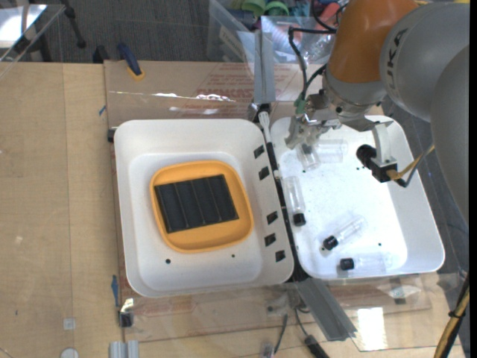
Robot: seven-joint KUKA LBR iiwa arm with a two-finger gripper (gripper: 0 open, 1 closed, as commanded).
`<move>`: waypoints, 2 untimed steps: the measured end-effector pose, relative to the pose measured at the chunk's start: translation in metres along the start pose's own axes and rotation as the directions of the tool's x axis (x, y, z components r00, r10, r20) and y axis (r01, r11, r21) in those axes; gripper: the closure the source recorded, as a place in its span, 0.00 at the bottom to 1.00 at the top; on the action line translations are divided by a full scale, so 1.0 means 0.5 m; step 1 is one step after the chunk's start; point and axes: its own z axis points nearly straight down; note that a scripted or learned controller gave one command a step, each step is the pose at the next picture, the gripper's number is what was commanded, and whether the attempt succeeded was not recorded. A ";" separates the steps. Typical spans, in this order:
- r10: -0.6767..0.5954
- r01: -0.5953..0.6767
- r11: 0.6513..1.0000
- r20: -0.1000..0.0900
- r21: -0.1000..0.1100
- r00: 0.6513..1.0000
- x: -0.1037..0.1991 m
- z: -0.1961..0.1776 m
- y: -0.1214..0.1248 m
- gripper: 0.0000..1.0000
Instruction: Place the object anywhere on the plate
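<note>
The gripper (302, 139) hung low over the far left corner of the right bin (417, 222), and from where I stood its tip was lost against the white floor and the glint of clear plastic, so I could not tell how far open it was or whether it had hold of anything. Just beside it, toward the bin's far edge, lay a clear vial (330, 152), so transparent that its outline was hard to follow and I could not say whether the gripper touched it. A second vial (292, 194) lay along the left edge of the same bin, its black cap toward the near side. A third vial (344, 230) lay tilted near the bin's middle, and a fourth vial (370, 262) lay close to the near edge, its body almost invisible beside its dark cap. The grey arm (417, 43) with its orange band covered the bin's far right corner. A row of small black clips (267, 196) ran down the divide between the bins. In the middle of the left bin (134, 200), well apart from all the vials, sat the orange plate (244, 233), bearing only a black ridged insert (195, 202). Behind the bins, a clear tub (231, 10) of coloured odds and ends was cut off at the top, and a blue tool (133, 62) lay on the bench (45, 200).
</note>
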 end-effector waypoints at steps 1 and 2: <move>-0.163 0.163 0.987 0.002 -0.006 0.987 0.098 -0.055 0.019 1.00; -0.364 0.364 0.931 0.004 -0.006 0.931 0.157 -0.061 0.030 1.00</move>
